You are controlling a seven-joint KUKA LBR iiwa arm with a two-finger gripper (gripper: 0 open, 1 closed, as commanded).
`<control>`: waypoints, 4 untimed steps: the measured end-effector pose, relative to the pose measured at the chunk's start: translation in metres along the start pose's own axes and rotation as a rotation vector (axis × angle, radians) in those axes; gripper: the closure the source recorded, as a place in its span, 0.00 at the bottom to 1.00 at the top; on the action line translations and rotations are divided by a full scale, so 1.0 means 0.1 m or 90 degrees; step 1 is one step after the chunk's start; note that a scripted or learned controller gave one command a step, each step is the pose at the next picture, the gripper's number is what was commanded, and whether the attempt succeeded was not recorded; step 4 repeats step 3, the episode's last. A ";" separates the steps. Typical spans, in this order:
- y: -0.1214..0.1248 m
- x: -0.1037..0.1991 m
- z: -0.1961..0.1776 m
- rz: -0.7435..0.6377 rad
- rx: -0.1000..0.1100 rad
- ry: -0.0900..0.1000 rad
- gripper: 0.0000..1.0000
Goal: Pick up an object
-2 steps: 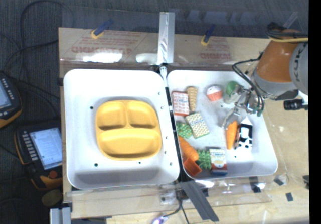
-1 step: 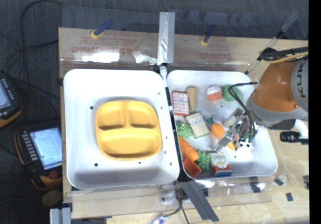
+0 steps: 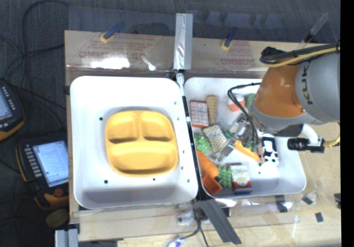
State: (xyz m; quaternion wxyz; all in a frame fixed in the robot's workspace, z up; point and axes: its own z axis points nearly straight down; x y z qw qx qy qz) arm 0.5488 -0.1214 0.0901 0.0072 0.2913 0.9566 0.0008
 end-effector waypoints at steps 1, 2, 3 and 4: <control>0.01 -0.01 -0.10 -0.001 0.001 -0.002 1.00; 0.57 0.03 -1.49 0.133 0.005 0.006 1.00; 1.45 0.10 -1.28 0.172 0.006 0.008 1.00; 1.45 0.10 -1.28 0.172 0.006 0.008 1.00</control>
